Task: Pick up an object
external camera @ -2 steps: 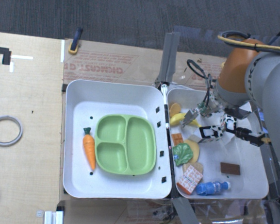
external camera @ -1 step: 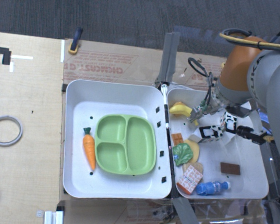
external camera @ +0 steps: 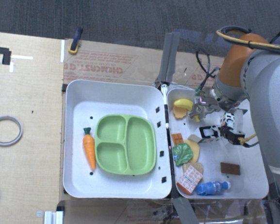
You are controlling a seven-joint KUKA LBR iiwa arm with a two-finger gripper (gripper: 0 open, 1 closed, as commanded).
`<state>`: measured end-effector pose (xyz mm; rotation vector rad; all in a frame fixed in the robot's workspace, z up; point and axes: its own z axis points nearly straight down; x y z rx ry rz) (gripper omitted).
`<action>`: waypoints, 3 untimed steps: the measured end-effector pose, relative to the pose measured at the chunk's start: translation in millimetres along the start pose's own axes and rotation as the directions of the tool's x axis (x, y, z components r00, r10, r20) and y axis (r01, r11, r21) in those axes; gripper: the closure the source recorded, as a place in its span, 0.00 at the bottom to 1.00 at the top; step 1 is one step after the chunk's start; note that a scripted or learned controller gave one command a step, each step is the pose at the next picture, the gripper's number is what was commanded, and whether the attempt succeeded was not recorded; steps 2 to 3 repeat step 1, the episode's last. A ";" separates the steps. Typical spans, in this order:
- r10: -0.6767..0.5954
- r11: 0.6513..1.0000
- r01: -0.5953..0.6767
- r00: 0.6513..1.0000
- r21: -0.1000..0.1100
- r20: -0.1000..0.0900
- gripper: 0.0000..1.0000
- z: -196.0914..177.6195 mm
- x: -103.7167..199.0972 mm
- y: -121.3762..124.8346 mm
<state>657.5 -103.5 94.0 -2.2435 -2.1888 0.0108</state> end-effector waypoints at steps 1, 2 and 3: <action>0.196 0.980 -0.196 0.981 -0.008 0.001 1.00 -97.5 65.3 -1.3; 0.196 0.980 -0.196 0.981 -0.008 0.001 1.00 -97.5 65.3 -1.3; 0.196 0.980 -0.196 0.981 -0.008 0.001 1.00 -97.5 65.3 -1.3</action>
